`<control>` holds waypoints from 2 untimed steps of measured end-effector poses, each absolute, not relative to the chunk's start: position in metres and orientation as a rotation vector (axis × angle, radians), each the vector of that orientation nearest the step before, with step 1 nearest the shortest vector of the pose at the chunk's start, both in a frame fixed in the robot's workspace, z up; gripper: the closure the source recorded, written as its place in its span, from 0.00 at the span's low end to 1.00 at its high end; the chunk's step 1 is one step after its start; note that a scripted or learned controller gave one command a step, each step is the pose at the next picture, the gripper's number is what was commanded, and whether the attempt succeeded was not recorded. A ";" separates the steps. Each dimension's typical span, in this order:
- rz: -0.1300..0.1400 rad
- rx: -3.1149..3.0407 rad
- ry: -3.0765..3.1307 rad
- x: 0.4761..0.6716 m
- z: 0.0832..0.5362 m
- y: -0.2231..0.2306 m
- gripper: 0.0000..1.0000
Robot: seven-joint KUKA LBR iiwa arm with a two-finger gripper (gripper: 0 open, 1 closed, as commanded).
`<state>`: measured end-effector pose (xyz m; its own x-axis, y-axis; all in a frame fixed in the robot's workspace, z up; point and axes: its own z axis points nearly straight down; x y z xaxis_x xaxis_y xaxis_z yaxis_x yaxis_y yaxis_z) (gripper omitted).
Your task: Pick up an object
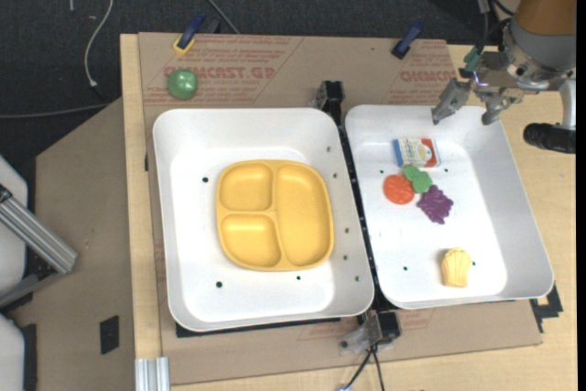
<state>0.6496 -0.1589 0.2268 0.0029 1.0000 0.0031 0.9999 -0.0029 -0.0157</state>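
The gripper is seen with jaws spread and nothing between them, above the right bin's far edge. The small box lies below-left, apart; its printing is perhaps too blurred to be read

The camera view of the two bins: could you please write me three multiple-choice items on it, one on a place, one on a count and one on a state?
1. Where does the yellow divided plate lie?
A. In the left bin
B. In the right bin
C. On the cardboard

2. How many compartments does the plate have?
A. Two
B. Three
C. Five

3. How is the claw?
A. Shut on the green ball
B. Shut on the purple grapes
C. Open, holding nothing

Answers: 1 A, the plate sits mid left bin. 2 B, ridges part it into three. 3 C, its fingers stand apart over the right bin's far edge with nothing between them.
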 end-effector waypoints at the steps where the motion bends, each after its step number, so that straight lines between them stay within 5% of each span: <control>1: 0.001 -2.220 -2.221 0.652 0.236 -0.158 0.00; 2: 0.005 -2.216 -2.219 0.651 0.193 -0.154 0.00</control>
<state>0.6509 -0.1536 0.1927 -0.0011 1.0000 0.0021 1.0000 0.0011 -0.0062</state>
